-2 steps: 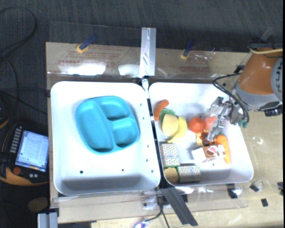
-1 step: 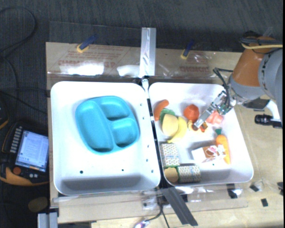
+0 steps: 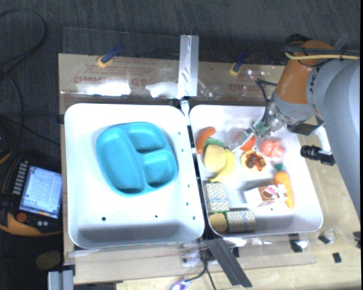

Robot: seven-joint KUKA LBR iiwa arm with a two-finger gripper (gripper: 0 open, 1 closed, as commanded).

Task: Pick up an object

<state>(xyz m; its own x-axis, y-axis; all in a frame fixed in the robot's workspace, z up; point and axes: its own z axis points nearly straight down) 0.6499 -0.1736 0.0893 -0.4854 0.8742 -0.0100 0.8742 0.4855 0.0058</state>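
Reaching into the right bin (image 3: 314, 219) | jaws (image 3: 261, 127) hung at the far side, just above pink toy (image 3: 272, 148); opening could not be told | step: approach | next: descend, close on 1 toy, lift.

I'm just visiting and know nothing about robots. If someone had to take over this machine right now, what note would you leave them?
Gripper: low in the right bin, at its far side among the toys; open or shut cannot be told.
Things: toy food crowds the right bin, including a yellow piece, a pink piece by the gripper, and a carrot. A blue divided tray lies in the left bin.
Done: no pickup visible.
Left: grasp one object and lift it.
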